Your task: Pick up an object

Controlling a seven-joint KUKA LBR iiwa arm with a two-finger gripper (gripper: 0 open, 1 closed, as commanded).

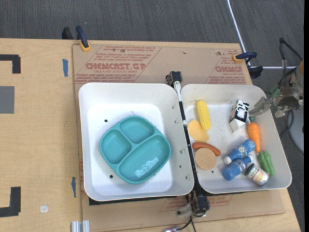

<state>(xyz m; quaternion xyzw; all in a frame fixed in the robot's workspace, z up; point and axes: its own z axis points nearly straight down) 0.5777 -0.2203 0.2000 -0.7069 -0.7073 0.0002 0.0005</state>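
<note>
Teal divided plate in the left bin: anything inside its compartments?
All three compartments of the teal plate look bare; only pale raised lettering shows in the largest one. It lies flat on the left bin, so whatever is beneath it stays hidden.

Bench (34,144): light wood top. A printed cardboard sheet (145,62) lies on it toward the right edge, clamped at the far side, bearing two white bins (91,129) side by side.

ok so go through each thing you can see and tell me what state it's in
Teal plate: lying flat in left bin.
Corn: lying in right bin.
Carrot: lying down, leaves below.
Blue bottle: on its side.
Gripper: at right bin's rim.
</note>
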